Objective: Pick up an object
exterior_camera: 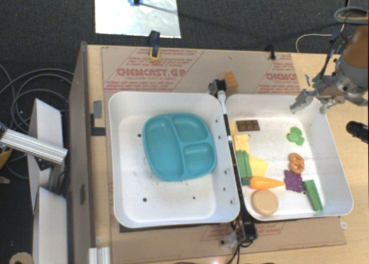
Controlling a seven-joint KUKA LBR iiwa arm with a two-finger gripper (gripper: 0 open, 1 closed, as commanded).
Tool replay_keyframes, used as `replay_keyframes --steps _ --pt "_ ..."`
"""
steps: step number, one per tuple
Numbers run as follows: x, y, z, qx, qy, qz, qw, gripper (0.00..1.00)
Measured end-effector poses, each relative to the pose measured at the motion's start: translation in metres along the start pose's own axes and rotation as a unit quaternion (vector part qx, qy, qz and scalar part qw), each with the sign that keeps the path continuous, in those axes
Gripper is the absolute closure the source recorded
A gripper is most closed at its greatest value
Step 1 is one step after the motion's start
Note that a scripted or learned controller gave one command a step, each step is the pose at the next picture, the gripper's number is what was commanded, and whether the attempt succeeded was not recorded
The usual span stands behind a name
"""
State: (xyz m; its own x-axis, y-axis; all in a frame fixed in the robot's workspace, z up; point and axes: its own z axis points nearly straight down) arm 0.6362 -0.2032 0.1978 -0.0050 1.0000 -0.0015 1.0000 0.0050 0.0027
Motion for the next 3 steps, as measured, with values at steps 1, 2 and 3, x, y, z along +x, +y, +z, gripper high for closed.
replay_keyframes --steps 1,2,3 --pt "-0.002 0.005 0.105 0.004 0.001 0.000 1.0000 0.00" --pt "-0.003 -0.031 0.092 0.002 0.001 0.002 1.0000 0.00" --pt "-0.003 -0.094 0.094 0.003 0.001 0.003 1.0000 0.00"
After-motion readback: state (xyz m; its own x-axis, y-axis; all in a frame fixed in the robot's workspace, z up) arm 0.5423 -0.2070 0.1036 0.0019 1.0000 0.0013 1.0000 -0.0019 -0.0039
